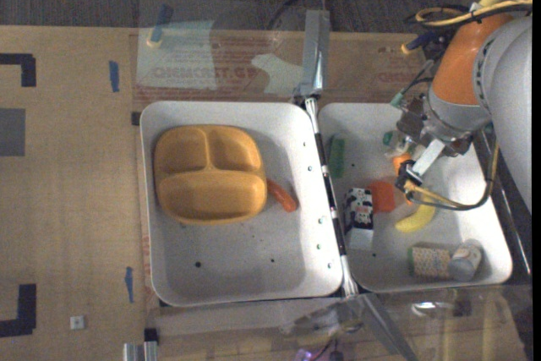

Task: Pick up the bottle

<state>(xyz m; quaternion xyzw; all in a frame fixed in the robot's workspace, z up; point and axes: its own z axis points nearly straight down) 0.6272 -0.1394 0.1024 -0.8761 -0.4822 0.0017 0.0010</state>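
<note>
The bottle lies on its side in the front right corner of the right bin. It has a pale patterned body and a grey cap pointing right. My gripper hangs over the back middle of that bin, well behind the bottle and apart from it. The wrist covers the gripper's tip. A small orange thing peeks out just beside the gripper; whether it is held cannot be told.
A yellow banana, a red-orange block, a black-and-white cow-patterned carton and a green piece share the right bin. The left bin holds a yellow divided plate and an orange carrot.
</note>
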